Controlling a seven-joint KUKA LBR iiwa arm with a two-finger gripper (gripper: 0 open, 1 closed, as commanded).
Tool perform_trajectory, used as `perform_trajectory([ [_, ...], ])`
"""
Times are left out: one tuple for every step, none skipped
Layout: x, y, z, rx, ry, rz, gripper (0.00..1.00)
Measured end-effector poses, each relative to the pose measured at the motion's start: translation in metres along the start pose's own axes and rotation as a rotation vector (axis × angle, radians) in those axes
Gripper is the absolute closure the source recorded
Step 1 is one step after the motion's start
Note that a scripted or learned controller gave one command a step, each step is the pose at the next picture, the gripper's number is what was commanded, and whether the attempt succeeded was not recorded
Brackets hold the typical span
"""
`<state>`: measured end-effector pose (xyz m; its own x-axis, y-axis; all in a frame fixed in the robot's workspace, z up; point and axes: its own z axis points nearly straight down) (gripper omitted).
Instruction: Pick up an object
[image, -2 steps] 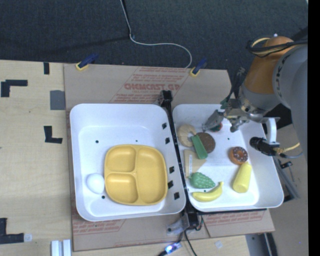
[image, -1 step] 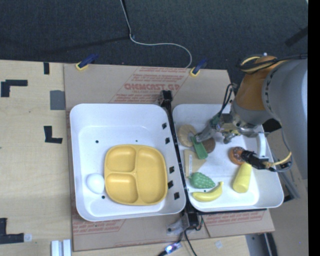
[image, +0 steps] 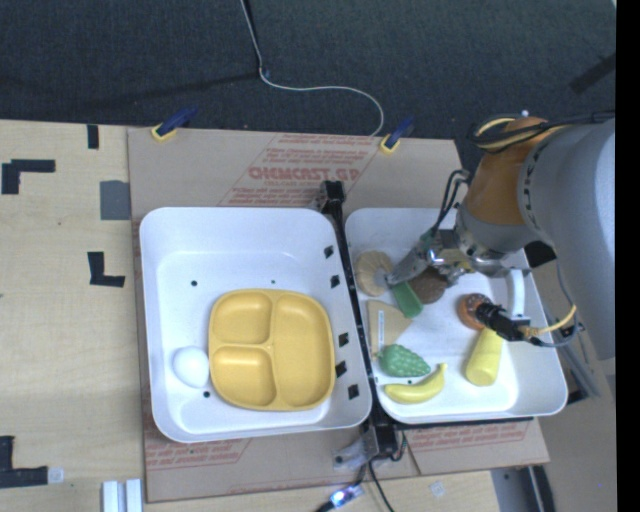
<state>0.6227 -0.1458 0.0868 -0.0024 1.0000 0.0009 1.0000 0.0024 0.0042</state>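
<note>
Gripper (image: 412, 272) is reaching low into the right bin (image: 545, 385), coming in from the right under the orange-banded wrist. Its tip is sitting over the far-left part of that bin, right at a small green block (image: 406, 298) — the block is lying just on the near side of the tip, touching or nearly so. Whether the fingers are spread or closed I cannot tell; the wrist body and dark clutter there are hiding the gap, and nothing is plainly showing between them.

The green block's long axis is running roughly far-left to near-right, on a slant. A tan round piece (image: 374, 270) is lying just left of the tip, against the bin wall. A brownish object is sitting right behind the block, too dim to name.

Other candidates, all nearer the viewer: a leafy green item (image: 404, 360), a banana (image: 416, 387) just beyond it at the near edge, a yellow bottle-like piece (image: 483, 358) to the right, and a doughnut-like ring (image: 472, 309) beside the cables.

Left bin (image: 175, 240) is holding a yellow divided tray (image: 271, 350) and a white ball (image: 190, 366) — well apart from the arm.

Writing: red print on the cardboard (image: 240, 165) under the bins is reading something like "CHEMCAST", upside-down-slanted, partly blurred
</note>
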Motion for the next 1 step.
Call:
perform_trajectory([
  [-0.0008, 0.0001, -0.0100, 0.000, -0.003, -0.001, 1.00],
])
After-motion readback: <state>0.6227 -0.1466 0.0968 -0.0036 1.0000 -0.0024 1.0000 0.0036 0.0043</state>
